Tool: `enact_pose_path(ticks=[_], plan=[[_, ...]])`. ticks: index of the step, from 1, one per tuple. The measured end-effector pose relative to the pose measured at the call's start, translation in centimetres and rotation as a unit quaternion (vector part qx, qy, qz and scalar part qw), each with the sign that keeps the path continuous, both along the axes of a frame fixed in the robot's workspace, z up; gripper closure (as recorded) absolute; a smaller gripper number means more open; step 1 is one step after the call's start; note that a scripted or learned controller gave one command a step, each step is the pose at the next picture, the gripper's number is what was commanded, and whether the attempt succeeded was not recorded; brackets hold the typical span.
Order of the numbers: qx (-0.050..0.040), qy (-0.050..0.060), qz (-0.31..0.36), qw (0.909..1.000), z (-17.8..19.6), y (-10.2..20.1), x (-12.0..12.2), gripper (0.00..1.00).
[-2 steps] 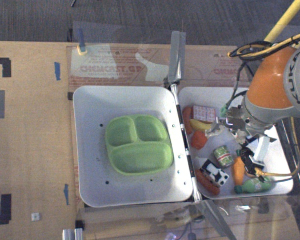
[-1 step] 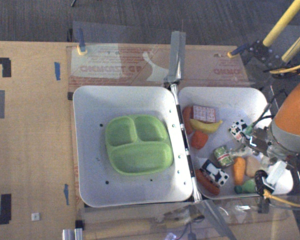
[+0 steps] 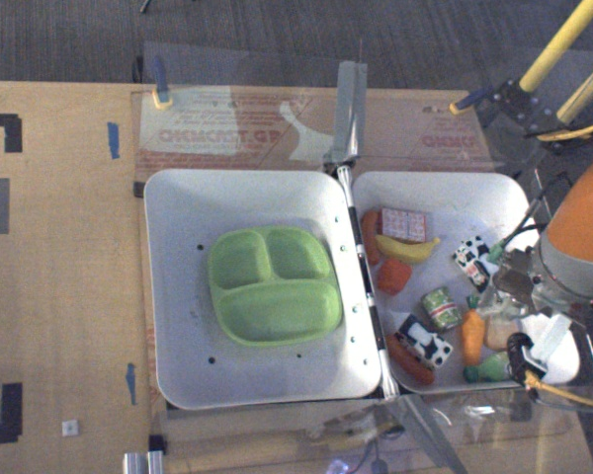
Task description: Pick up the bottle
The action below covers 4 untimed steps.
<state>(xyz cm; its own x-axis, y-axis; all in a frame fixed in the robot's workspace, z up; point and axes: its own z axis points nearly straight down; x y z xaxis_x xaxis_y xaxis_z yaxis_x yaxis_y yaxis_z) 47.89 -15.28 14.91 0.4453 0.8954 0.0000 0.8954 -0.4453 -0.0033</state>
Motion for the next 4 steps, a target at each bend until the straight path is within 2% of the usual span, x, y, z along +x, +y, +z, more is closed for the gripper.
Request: enact_pose_path(ticks=[1,2,3,4], plan=[[0.0,0.0,0.0,1.0,0.0,0.0,0.0,0.0],[-0.0047,-0.01,-0.02,0.9997,-5.5,-2.2,2.8,0.0],[0.0056,0.005,0.046,0.9989,-6.0,-4.6,14.5,0.0],[0.0,0.0,-0.185,0.9828,-6.3,-1.7,8.2,0.0]])
